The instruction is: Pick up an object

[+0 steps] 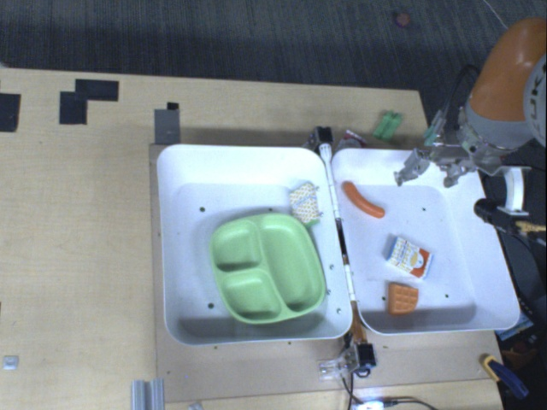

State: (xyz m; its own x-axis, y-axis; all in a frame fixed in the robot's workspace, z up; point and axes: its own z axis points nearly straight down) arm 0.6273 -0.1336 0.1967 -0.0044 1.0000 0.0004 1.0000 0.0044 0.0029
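Camera view: end effector [430,167] hovers open over right bin [479,254], near sausage [363,201].

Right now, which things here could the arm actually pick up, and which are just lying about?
For the job:
claw, open, above the right bin
hot dog
small carton
waffle piece
patterned packet in the left bin
green divided plate

Lying about:
green item on the bench behind the bins
cables and clips at the bench's front edge
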